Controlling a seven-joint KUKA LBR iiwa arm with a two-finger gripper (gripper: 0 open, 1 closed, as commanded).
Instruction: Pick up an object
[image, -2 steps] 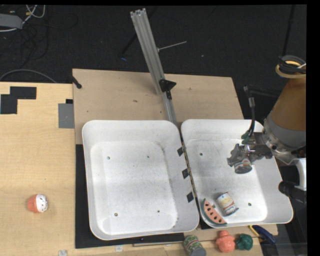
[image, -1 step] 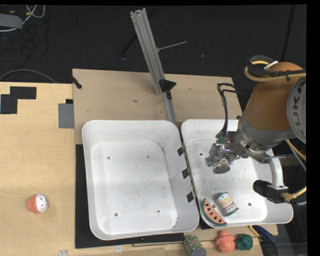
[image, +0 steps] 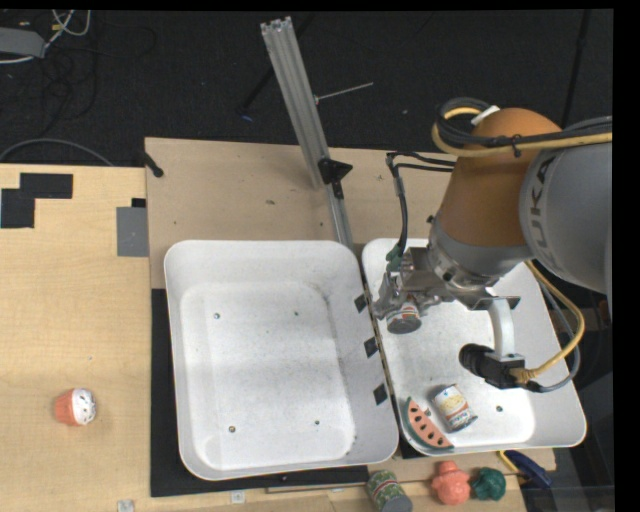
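At the right bin's (image: 560, 425) six o'clock lie a melon slice (image: 424, 423) and a can (image: 453, 407), touching or nearly so. The can looks light, stiff and slick; it is best pinched across its round sides. Further up, at ten o'clock, the gripper (image: 403, 318) hangs; how it is set I cannot tell.
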